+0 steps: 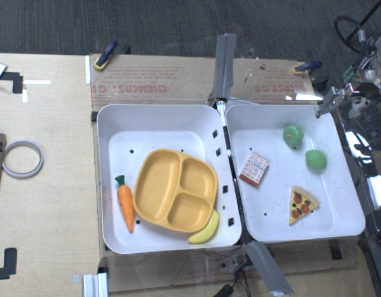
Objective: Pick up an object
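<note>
Two white bins lie side by side. The left bin holds a yellow divided plate, an orange carrot along its left wall and a banana at the plate's near right corner. In the right bin are a small red and white box, a green apple, a green round fruit and a pizza slice. All of these objects rest on the bin floors, apart from one another except the banana, which touches the plate.
A roll of tape lies on the wooden bench at the far left. Blue clamps pin the cardboard behind the bins. Metal hardware and black cables crowd the upper right corner beside the right bin.
</note>
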Motion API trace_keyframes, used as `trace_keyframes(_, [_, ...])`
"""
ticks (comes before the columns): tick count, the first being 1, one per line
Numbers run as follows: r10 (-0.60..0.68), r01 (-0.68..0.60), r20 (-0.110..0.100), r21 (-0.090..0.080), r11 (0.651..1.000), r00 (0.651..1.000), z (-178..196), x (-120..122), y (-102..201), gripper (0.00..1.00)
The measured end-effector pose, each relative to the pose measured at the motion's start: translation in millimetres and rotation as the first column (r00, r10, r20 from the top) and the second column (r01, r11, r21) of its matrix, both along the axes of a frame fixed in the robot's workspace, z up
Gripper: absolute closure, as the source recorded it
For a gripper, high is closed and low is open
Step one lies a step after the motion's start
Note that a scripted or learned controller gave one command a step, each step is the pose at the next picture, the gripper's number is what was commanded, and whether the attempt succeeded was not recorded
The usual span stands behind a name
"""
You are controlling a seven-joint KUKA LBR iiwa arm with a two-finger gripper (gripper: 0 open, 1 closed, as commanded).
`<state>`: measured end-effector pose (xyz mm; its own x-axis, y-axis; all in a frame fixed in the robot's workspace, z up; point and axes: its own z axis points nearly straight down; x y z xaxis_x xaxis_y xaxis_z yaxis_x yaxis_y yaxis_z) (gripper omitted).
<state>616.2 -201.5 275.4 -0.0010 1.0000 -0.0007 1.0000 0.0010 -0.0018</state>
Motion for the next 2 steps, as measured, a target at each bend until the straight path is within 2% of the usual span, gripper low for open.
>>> trace_keyframes(1, [0.298, -0.298, 0.001, 0.001, 0.955, 0.955, -94.3, -80.5, -16.4, 0.0])
trace_keyframes(2, [0.305, -0.305, 0.002, 0.0, 0.952, 0.952, -139.4, -39.3, -18.5, 0.0])
